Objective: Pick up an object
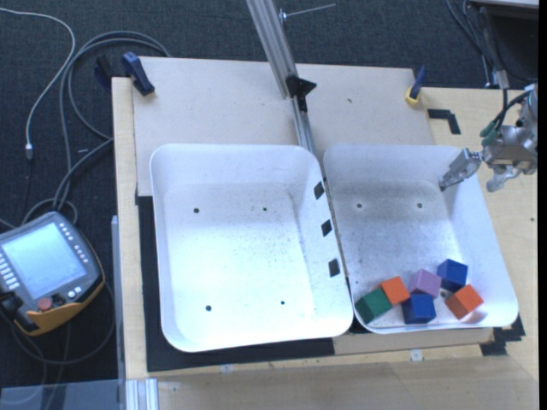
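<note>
A: Where do the blocks lie?

B: All six sit bunched in the near corner of the right bin. The green block is leftmost, with an orange block touching its upper right. A dark blue block sits at the front, the lilac block just behind it. Further right come a second blue block and a second orange block, close to the bin's right wall.

A: And the gripper?

B: The gripper hangs over the far right rim of that same bin, well apart from the cluster, which lies nearer the camera and slightly left of it. Its two fingers look spread apart, one pointing left into the bin, the other toward the wall, with nothing between them.

A: What surrounds all this?

B: The left bin adjoins the right one. An aluminium rail slants down to the seam between them. A teach pendant rests on the floor at the left.
</note>
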You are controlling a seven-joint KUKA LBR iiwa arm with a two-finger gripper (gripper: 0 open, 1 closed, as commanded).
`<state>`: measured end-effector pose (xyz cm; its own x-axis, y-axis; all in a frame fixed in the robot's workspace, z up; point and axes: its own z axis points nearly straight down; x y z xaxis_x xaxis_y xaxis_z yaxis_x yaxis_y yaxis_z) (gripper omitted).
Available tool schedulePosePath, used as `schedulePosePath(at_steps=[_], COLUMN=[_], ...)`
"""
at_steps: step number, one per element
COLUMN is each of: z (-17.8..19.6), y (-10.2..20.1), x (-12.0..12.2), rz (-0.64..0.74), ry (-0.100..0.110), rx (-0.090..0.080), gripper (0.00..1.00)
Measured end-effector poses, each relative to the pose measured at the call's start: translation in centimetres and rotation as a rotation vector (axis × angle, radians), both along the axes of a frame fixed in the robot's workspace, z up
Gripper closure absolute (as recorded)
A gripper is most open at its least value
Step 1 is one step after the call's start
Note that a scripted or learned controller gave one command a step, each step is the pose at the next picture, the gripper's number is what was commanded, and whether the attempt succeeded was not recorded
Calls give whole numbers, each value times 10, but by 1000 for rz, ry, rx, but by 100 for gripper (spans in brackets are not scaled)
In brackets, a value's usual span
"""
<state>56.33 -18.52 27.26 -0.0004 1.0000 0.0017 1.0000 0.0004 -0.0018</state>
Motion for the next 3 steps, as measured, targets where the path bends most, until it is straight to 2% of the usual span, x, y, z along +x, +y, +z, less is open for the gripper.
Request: schedulePosePath(at_steps=[1,2,3], z=[39,118,39], y=[16,102,89], x=[-49,-68,-83], rz=[0,10,-2], ry=[-2,-13,7], rx=[0,0,0], gripper=[0,0,0])
